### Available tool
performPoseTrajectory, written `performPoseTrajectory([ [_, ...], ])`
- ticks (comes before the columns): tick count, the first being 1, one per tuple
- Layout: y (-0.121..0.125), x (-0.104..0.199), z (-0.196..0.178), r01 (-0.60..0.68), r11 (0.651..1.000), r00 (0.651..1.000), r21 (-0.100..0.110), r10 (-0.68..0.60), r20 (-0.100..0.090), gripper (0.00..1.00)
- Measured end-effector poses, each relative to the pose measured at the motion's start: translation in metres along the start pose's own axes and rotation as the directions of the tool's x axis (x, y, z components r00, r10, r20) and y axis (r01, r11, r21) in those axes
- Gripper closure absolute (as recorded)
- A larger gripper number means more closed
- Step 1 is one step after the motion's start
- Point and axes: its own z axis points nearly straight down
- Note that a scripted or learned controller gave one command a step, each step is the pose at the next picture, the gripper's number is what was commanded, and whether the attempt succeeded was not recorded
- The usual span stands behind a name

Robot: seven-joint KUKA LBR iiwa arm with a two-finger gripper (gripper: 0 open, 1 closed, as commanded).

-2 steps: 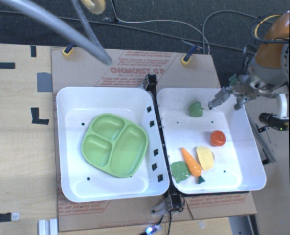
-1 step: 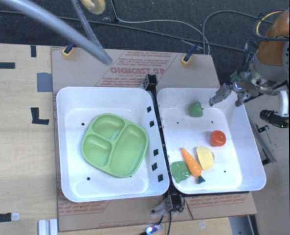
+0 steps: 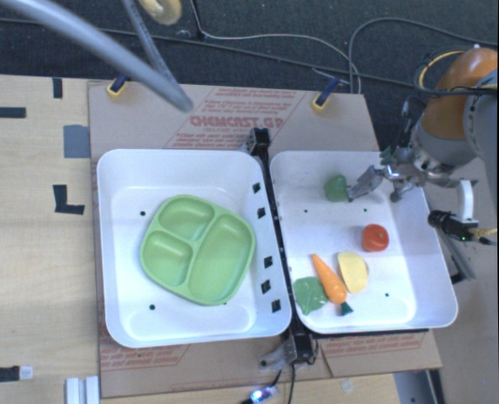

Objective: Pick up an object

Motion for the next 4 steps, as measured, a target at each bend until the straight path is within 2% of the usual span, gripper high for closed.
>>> performPoseTrajectory([
  [1, 0.000, 0.001, 0.052, 0.002, 1.000, 1.000, -0.006, -0.002, 0.003, 0.00],
  [2, 0.000, 0.000, 0.038, 0.004, 1.000, 1.000, -0.003, -0.004, 0.005, 1.00],
  [4, -0.011, 0.006, -0.083, 0.000, 1.000, 1.000, -0.012, 0.000, 0.001, 1.00],
])
